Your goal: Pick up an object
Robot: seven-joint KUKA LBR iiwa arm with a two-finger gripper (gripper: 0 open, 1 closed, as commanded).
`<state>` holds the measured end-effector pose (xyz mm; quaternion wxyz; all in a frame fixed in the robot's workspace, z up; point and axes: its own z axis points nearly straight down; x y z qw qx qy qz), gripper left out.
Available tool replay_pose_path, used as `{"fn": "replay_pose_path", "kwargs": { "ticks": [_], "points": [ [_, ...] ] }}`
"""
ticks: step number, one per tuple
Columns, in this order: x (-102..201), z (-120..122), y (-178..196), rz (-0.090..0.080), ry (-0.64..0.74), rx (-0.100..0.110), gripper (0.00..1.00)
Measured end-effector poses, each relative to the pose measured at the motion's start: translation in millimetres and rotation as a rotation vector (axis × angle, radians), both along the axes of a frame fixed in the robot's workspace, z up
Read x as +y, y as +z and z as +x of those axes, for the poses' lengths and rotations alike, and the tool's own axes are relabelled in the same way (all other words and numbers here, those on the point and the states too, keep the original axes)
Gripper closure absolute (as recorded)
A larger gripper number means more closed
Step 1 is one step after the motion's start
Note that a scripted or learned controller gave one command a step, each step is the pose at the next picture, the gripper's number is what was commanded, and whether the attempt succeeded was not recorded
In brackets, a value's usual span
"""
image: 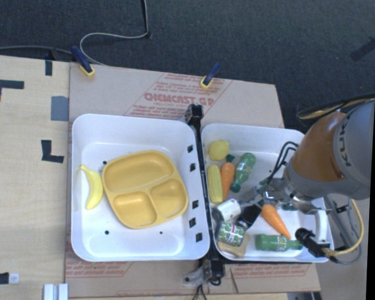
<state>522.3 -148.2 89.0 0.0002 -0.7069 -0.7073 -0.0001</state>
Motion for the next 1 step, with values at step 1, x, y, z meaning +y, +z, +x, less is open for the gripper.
{"fn": "replay_pose_path", "kwargs": {
  "ticks": [1],
  "points": [
    [6.1,-36.0,-1.8,-0.005,-0.001,-0.01,0.0]
  ]
}}
